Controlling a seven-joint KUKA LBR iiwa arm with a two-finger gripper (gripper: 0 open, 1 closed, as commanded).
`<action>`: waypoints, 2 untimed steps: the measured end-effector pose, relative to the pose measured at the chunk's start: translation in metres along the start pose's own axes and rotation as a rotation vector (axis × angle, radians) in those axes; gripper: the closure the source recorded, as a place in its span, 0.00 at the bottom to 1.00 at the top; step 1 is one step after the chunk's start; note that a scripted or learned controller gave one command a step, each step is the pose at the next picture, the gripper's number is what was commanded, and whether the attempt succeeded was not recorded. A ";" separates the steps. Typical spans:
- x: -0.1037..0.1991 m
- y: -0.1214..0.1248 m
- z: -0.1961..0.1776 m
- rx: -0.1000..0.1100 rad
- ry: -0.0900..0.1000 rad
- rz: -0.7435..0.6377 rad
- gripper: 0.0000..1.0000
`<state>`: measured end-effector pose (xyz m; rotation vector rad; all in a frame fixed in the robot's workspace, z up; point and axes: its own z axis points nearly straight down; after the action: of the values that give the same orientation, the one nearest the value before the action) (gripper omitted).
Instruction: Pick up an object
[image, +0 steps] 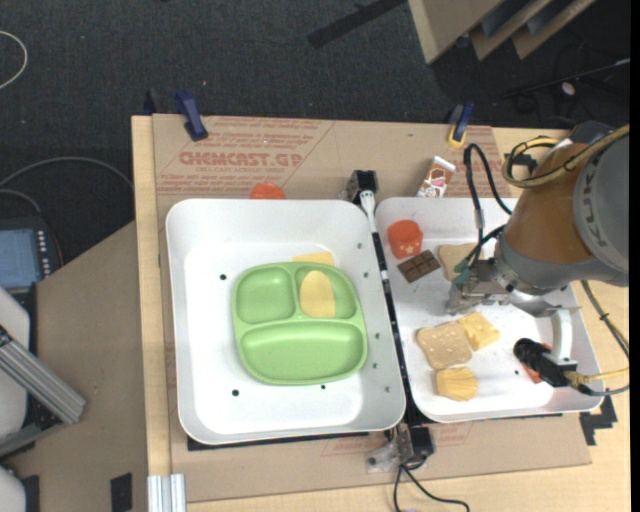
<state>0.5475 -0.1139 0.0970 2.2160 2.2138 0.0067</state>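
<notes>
Surface (150, 330) carrying two white bins. Left bin (200, 380) holding green tray (290, 345). Arm reaching into right bin (500, 405); pincer (468, 292) hovering near cracker (444, 344), cheese (480, 331), brown bar (419, 266), orange cup (405, 238). Pincer state: cannot tell.

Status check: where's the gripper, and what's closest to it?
Gripper low in right bin. Nearest: toast slice, cheese piece, chocolate bar. Nothing seen held. Green tray in left bin, apart.
</notes>
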 end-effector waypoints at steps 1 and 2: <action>0.000 0.000 0.001 0.001 0.001 0.000 0.00; -0.027 0.104 0.011 -0.001 0.000 -0.004 0.00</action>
<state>0.6515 -0.1413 0.0871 2.2106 2.2177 0.0077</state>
